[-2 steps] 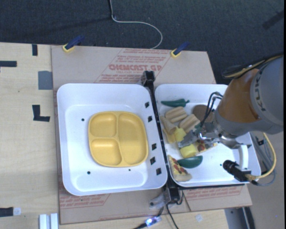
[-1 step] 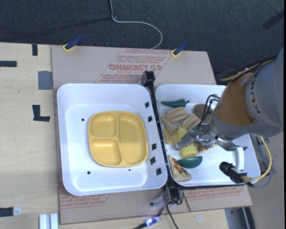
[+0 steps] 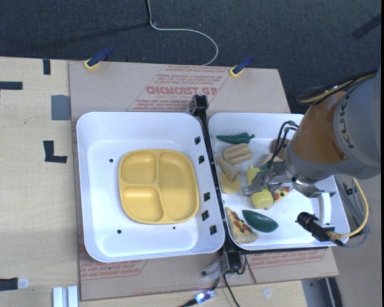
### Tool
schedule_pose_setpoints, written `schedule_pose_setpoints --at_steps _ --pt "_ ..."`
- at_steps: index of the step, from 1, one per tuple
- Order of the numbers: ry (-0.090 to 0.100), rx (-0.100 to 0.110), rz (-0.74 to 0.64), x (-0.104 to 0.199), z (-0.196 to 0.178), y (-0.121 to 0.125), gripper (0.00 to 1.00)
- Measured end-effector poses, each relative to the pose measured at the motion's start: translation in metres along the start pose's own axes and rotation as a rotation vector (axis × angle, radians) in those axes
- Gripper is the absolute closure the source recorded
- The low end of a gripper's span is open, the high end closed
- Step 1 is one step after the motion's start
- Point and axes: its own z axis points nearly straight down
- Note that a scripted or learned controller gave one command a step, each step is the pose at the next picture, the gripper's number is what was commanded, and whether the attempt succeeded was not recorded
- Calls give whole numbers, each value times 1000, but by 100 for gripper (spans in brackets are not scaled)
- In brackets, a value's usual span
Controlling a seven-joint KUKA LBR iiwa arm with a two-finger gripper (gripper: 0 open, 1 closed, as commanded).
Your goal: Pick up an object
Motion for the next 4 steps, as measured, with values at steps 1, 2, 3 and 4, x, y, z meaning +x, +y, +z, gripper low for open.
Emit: schedule_pose_setpoints --at_steps 1,2,3,4 --pt "0 11 1 -7 -48 8 100" --pt "1 11 1 -6 -91 14 100" --pt "1 11 1 -6 -124 15 100" --pt "2 16 -3 49 -113 24 100"
